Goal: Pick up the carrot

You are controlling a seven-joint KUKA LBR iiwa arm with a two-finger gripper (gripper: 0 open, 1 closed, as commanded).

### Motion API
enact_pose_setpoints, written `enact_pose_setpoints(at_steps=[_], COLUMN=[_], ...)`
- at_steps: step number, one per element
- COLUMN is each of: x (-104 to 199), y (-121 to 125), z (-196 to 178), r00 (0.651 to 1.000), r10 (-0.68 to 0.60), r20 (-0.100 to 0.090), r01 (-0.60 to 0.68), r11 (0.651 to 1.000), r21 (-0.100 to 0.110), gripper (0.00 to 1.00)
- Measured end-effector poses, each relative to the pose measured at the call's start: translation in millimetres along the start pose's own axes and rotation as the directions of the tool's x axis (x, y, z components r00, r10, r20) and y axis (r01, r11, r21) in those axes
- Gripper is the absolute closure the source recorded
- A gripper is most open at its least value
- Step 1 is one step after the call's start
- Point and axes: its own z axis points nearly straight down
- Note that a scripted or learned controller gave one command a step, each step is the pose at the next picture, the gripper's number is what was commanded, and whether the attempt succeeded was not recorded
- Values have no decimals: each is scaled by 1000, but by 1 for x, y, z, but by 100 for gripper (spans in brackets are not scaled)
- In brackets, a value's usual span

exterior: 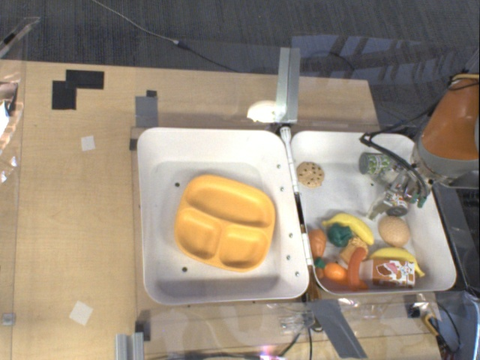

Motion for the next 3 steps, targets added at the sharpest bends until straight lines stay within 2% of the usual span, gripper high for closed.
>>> enact_pose_setpoints(at_steps=[1,2,3], x=[-2,44,-19], y=[2,-25,12], z=[-13,-108,-104], r00=[1000,979,920], r10=[-6,205,392], r20=[10,0,-5], r01=[6,-205,-392], r11=[1000,979,920], r21=[-2,1,4], gripper=[100,100,100])
